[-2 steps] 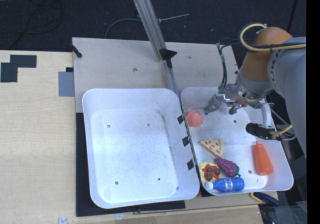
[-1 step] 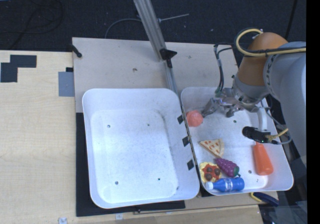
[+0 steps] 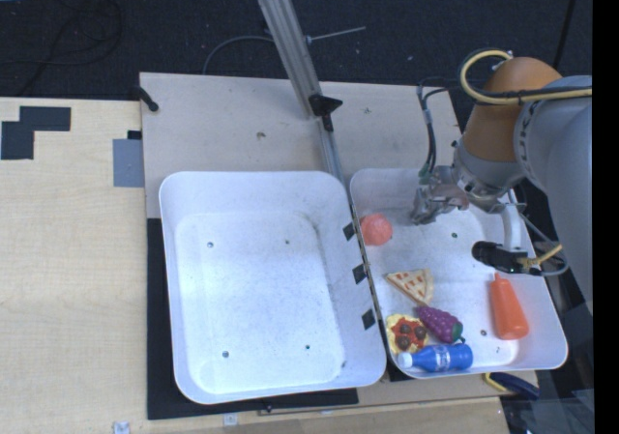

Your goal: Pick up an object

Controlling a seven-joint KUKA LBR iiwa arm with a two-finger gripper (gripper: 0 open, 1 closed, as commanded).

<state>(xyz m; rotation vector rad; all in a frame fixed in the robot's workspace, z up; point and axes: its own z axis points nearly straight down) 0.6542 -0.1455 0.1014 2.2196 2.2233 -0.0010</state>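
Observation:
The right bin (image 3: 455, 258) holds several toy items. A pink-red ball (image 3: 376, 228) lies near its left wall. Below it sit a waffle wedge (image 3: 411, 283), a purple grape bunch (image 3: 440, 323), a small pizza slice (image 3: 406, 333) and a blue bottle (image 3: 440, 358) on its side. An orange carrot-like piece (image 3: 507, 307) rests by the right wall. My gripper (image 3: 432, 204) hangs low over the bin's upper part, right of the ball and apart from it. Nothing shows between its fingers.
The left bin (image 3: 261, 277) stands beside the right one, joined by black clips (image 3: 356, 273). A slanted aluminium bar (image 3: 295, 50) rises behind the bins. The arm's grey body and orange band (image 3: 513, 123) cover the bench's right side, with cables around it.

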